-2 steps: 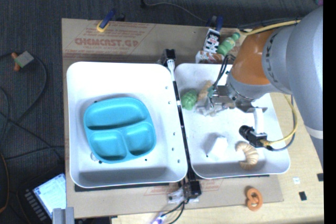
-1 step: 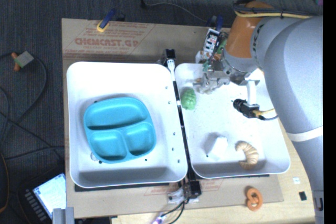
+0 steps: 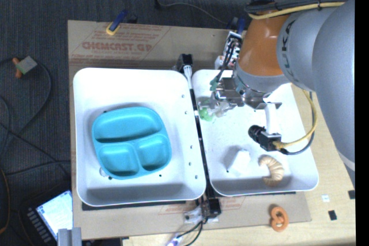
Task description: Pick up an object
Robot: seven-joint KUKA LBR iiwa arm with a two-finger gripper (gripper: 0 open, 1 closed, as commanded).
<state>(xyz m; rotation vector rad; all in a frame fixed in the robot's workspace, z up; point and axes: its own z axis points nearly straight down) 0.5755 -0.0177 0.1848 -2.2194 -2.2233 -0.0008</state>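
My gripper (image 3: 214,102) is low in the right bin (image 3: 300,181), close to its left wall. A small green and clear object (image 3: 205,113) lies right under and beside the gripper's tip, partly hidden by it. I cannot tell whether the gripper touches it. A white crumpled object (image 3: 238,159) lies toward the front of the same bin. A tan croissant-shaped piece (image 3: 273,169) rests near the front right corner. The grey arm with its orange band covers the bin's back right part.
The left bin (image 3: 86,83) holds a blue divided plate (image 3: 131,141). An orange ring-like thing (image 3: 279,217) lies on the bench in front of the right bin. A blue and yellow clamp (image 3: 117,21) sits at the board's far edge.
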